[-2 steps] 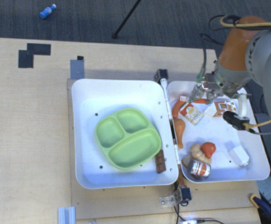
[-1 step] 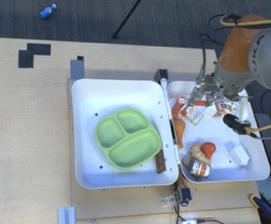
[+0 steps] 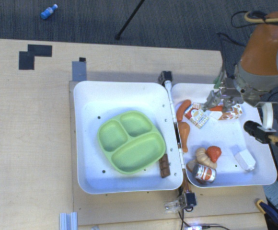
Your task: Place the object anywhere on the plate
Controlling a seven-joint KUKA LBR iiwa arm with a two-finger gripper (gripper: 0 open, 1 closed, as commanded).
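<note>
Arm (image 3: 266, 47) low over right bin (image 3: 268, 174)

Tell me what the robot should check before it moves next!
1. Green plate in the left bin, compartments free: ok.
2. End effector over the right bin, near the red-and-white packet: ok.
3. Something held in the end effector: cannot tell.
4. Carrot and other items crowd the packet: not ok.
5. Brown bar lies beside the plate, not on it: ok.

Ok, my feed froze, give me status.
Hand low over right bin clutter. Green plate in left bin, bare. Carrot at the divider.
</note>
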